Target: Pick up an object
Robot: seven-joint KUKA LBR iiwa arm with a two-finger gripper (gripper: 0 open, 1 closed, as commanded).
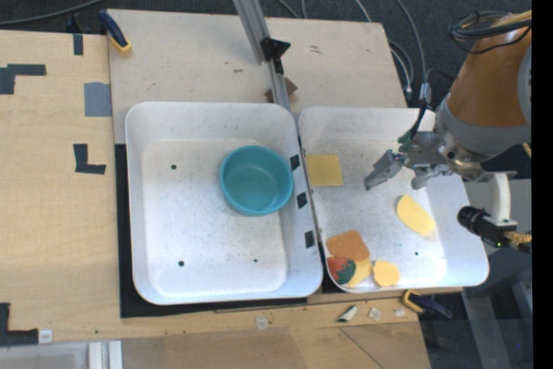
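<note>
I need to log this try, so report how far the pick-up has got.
Done: the arm has reached over the right bin, and the pincer hangs above its floor. In hand: nothing shows between its fingers, which look spread. Left: everything. The yellow square, the yellow oval piece, the orange piece and the small yellow piece lie on the floor, and the blue bowl sits in the left bin.

The two shallow plastic bins (155, 186) are white with fine dark speckles. A round bowl (256, 179) is teal; a flat square sponge (325, 170) and an oval piece (416, 215) are yellow.
</note>
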